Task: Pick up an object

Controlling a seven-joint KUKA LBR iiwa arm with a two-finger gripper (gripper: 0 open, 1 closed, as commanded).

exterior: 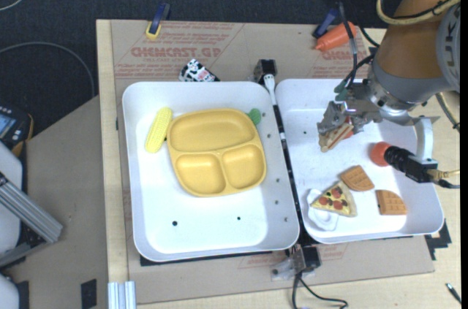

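My gripper (pixel 335 126) hangs low over the upper left part of the right bin (pixel 301 104). Its fingers are closed on a tan and red toy food strip (pixel 338 137) that slants down between them, just above the bin floor. Loose in the same bin lie a red tomato (pixel 379 153), a round waffle piece (pixel 356 177), a second waffle wedge (pixel 391 202) and a pizza slice (pixel 333 199) resting on a white scrap.
The left bin (pixel 133 161) holds a yellow divided plate (pixel 216 150), a corn cob (pixel 157 129) and a small green piece (pixel 254 115). An orange carrot (pixel 335 39) and a black-and-white toy (pixel 196 71) lie on the cardboard behind the bins.
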